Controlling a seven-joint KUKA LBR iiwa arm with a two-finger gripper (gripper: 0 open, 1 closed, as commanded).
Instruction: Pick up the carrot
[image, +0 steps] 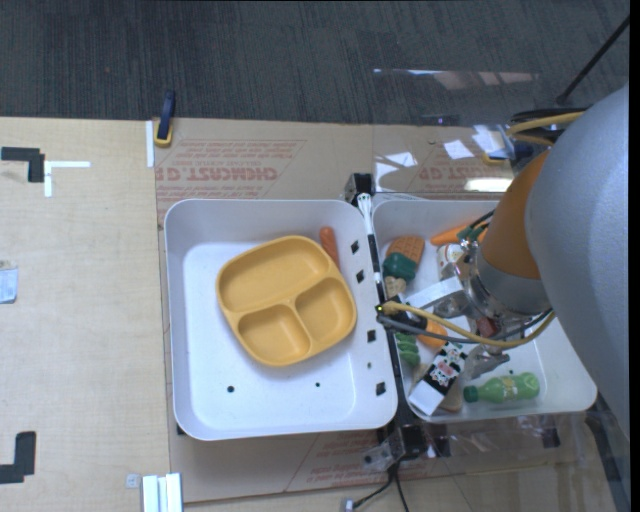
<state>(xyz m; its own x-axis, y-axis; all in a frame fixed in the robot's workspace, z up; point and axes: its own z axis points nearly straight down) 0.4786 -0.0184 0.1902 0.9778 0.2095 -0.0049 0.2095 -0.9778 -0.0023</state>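
Note:
An orange carrot (449, 237) lies at the back of the right bin (570, 385), its right end running under the arm. My gripper (480, 330) hangs low over the middle of that bin, in front of the carrot, mostly covered by the grey wrist and its orange band (515, 235). Cables loop out to its left. I see nothing clearly held.
Around the gripper lie a corn cob (405, 255), a cow-patterned carton (440, 375), a green bottle (503, 388) and a small green item (405, 348). The left bin (190, 380) holds a yellow divided plate (285, 300) and a small red-orange sausage-like piece (328, 241).

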